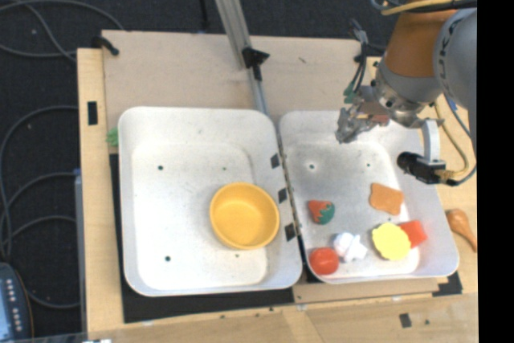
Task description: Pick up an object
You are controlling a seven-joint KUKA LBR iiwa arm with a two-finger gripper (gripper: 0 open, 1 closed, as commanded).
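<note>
My gripper (pixel 350 128) hangs over the far edge of the right bin (pixel 337 165), with nothing visible between its fingers. Below it, in the near half of that bin, lie a small red-and-green piece (pixel 322 210), an orange wedge (pixel 386 198), a yellow round object (pixel 390 242), a red block (pixel 414 232), a white crumpled piece (pixel 348 245) and a red ball (pixel 324 259). All of them rest well apart from the gripper.
A yellow bowl (pixel 244 215) sits in the left bin (pixel 161 173) near its right wall. A metal pole (pixel 233 20) slants up behind the bins. An orange object (pixel 461 225) lies on the bench beside the right bin.
</note>
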